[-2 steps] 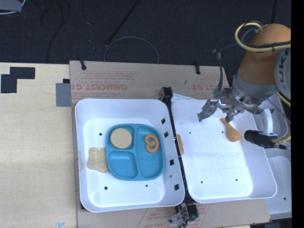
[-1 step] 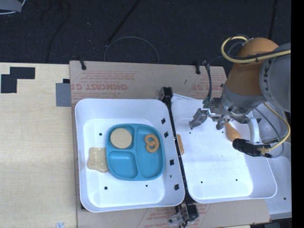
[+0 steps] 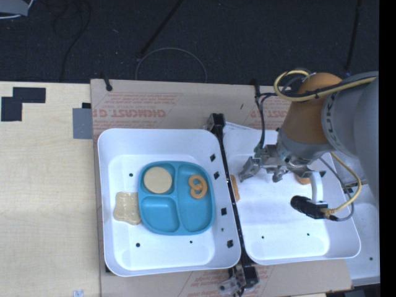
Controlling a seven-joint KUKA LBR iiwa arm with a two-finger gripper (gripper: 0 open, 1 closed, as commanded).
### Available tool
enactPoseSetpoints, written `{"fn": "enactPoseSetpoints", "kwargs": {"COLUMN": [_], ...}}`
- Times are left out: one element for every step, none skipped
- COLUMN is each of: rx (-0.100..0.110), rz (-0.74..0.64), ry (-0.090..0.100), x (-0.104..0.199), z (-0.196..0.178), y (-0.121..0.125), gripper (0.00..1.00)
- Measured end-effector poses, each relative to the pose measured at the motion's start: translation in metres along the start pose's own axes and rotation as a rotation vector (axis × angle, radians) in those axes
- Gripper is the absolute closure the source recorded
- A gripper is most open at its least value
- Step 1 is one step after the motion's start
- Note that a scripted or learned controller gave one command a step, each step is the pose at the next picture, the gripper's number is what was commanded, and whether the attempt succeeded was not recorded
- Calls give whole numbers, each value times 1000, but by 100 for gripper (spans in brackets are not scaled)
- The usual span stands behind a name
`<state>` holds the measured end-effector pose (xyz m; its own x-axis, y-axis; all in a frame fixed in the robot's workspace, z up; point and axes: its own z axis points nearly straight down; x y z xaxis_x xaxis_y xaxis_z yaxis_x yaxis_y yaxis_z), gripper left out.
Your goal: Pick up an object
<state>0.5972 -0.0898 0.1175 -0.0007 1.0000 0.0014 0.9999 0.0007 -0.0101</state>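
Observation:
My gripper [image 3: 263, 171] hangs over the upper left part of the right bin [image 3: 291, 246], its fingers spread with nothing visible between them. A small orange object [image 3: 303, 179] peeks out from under the wrist just to the gripper's right. A thin brown piece [image 3: 235, 189] lies against the right bin's left wall, a little below and left of the gripper. In the left bin [image 3: 124, 252] a blue divided plate [image 3: 167, 218] holds a round tan biscuit [image 3: 157, 179] and a pretzel [image 3: 197, 186]. A pale beige slab [image 3: 127, 208] lies beside the plate's left edge.
A black divider rail [image 3: 224, 190] runs between the two bins. A black plug on a yellow cable [image 3: 310, 206] hangs off the arm over the right bin. The grey arm with its orange band [image 3: 315, 110] covers the right bin's upper right corner.

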Motion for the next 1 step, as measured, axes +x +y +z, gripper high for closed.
{"fn": "enactPoseSetpoints", "kwargs": {"rx": [-7], "rz": [2], "ry": [-4], "x": [-1], "z": [31], "y": [0], "gripper": [0]}}
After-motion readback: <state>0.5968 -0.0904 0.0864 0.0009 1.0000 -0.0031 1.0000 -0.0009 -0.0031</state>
